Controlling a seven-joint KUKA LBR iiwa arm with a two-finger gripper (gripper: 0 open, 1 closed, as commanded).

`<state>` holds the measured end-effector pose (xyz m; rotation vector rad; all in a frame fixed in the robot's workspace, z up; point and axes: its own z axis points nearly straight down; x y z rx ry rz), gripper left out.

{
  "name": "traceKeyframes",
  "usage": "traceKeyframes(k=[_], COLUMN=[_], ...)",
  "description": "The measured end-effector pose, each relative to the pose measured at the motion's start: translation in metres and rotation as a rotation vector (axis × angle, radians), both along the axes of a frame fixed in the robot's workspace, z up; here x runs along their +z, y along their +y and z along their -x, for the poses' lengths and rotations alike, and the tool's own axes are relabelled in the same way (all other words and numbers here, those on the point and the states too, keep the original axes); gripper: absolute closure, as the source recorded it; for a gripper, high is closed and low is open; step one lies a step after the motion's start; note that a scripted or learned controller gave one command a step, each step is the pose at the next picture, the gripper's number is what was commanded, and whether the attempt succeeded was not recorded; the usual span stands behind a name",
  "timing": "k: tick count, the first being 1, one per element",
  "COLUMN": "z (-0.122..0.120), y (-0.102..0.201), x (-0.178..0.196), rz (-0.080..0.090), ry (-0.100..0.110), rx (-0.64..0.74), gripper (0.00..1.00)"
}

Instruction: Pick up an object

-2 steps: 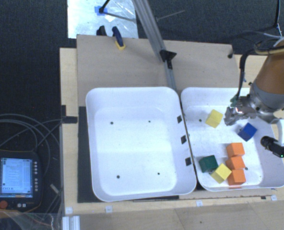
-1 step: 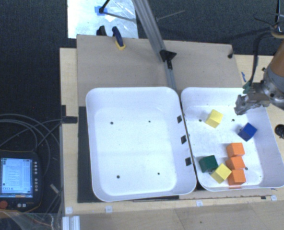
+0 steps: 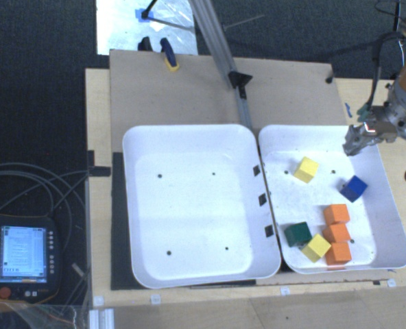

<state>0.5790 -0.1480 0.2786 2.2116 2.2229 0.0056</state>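
While no block had yet been lifted, the pick stood at its approach stage.
Gripper (image 3: pixel 357 139) hung at upper right of the right bin (image 3: pixel 388 214), jaw state not discernible; yellow block (image 3: pixel 306 169), blue block (image 3: pixel 354 188), three orange, one green, one more yellow lay below, untouched; left bin (image 3: pixel 138 184) alongside.

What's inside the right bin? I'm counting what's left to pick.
Right bin: seven blocks, namely two yellow, one blue, one green, three orange. The end effector covers the far corner.
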Motion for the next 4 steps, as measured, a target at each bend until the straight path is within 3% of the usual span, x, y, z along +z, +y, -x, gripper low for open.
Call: traceKeyframes(k=[1, 3, 4], z=[-0.002, -0.032, -0.033], y=[0.057, 0.163, 0.214], x=[-0.011, -0.005, -0.022], rz=[-0.003, -0.004, -0.004], ry=[0.005, 0.003, 0.006], rx=[0.005, 0.006, 0.005], gripper=[1.0, 1.0, 1.0])
